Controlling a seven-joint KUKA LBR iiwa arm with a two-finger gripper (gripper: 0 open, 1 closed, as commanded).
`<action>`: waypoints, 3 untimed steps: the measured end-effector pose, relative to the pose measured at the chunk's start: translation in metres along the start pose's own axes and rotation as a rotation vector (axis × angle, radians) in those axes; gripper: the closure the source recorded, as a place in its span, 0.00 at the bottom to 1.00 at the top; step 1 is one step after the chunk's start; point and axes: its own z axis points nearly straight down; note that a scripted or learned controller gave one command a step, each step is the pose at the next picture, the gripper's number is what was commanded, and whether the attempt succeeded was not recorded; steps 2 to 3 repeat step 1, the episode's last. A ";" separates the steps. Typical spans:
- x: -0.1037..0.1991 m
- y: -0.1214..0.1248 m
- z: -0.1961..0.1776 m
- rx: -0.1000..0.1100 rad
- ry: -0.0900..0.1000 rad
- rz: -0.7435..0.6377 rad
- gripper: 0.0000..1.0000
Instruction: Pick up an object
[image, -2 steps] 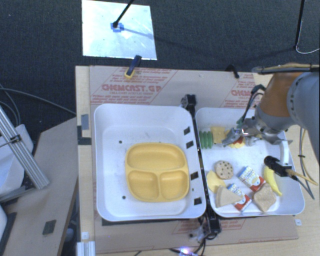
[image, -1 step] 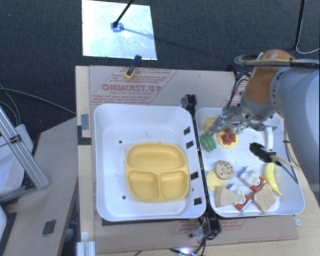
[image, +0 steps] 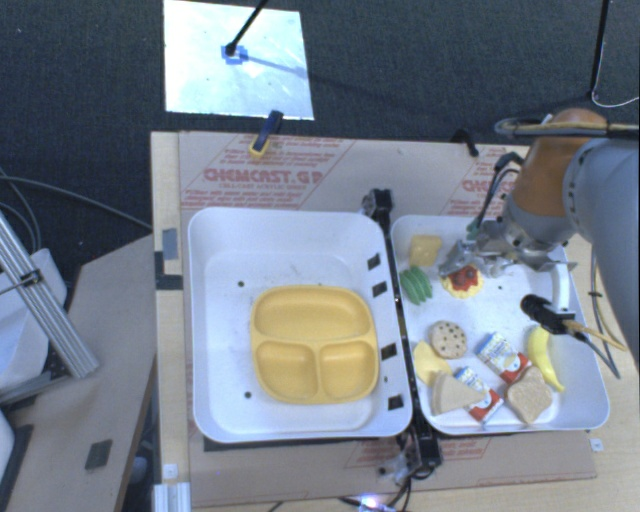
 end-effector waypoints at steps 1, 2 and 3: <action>0.002 0.003 -0.013 -0.007 0.000 -0.004 1.00; 0.002 0.003 -0.013 -0.007 0.000 -0.004 1.00; 0.002 0.003 -0.013 -0.007 0.000 -0.004 1.00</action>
